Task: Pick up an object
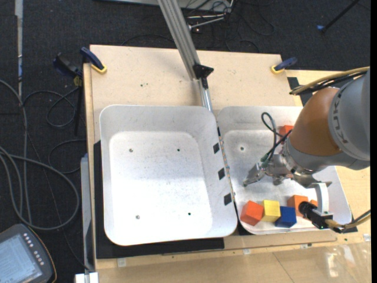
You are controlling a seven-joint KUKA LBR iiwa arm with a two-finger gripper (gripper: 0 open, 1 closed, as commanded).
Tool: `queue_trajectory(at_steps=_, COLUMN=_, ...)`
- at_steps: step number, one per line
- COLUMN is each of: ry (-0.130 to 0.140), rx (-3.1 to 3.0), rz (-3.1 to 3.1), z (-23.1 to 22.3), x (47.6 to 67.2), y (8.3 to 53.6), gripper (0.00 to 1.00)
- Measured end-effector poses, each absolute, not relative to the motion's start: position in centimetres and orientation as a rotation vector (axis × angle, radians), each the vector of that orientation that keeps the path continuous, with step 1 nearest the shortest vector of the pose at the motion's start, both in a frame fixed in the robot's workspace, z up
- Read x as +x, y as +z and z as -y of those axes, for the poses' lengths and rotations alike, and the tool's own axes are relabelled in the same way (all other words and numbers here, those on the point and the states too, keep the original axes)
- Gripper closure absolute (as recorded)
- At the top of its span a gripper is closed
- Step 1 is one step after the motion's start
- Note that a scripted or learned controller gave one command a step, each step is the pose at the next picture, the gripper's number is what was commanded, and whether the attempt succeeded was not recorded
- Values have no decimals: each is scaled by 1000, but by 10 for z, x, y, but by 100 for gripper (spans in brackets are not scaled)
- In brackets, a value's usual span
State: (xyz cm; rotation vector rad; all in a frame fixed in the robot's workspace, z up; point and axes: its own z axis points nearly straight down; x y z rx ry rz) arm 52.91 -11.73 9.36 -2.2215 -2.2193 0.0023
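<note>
You see the gripper (254,178) low in the right bin (235,122); its state cannot be told. The orange block (252,211), yellow block (271,209) and blue block (287,217) lie near the front wall

A robotics lab: clamped bench (153,75), 2 white bins (118,122), floor cables (35,158), teach pendant (20,258).

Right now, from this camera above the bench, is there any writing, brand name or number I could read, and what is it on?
"KU": dark letters on the grey arm, turned sideways; the rest of the word runs out of the picture.
Screen of the handheld panel at the lower left: too blurred to read.
White bins and coloured blocks: no lettering that I can make out.
</note>
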Motion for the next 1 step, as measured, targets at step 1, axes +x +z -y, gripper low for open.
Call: queue_trajectory(at_steps=1, ry=-2, rx=-2224, rz=2221, z=118, x=530, y=105, gripper=100)
